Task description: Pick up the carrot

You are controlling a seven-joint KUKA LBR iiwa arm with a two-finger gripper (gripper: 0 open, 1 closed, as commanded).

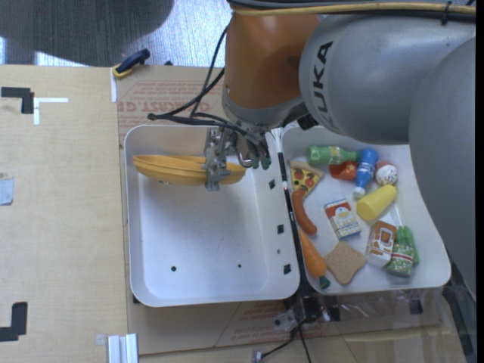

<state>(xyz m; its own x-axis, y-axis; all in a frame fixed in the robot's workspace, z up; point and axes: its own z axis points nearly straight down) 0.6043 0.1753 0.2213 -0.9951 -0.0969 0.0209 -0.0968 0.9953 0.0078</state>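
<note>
Tool (215, 174) clamped on banana (170, 168), left bin's far edge. Risk: carrot (312, 254) untouched, right bin's near-left corner; wrong pick.

Robotics lab bench: KUKA arm (363, 66) over two white bins (151, 278), toy food (355, 203), cardboard underlay (162, 97), pale wood tabletop (60, 218)

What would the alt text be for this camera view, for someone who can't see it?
A large grey and orange robot arm reaches over two white bins, its gripper at a yellow banana in the left bin. The carrot lies at the left edge of the right bin among toy foods, apart from the gripper.
</note>
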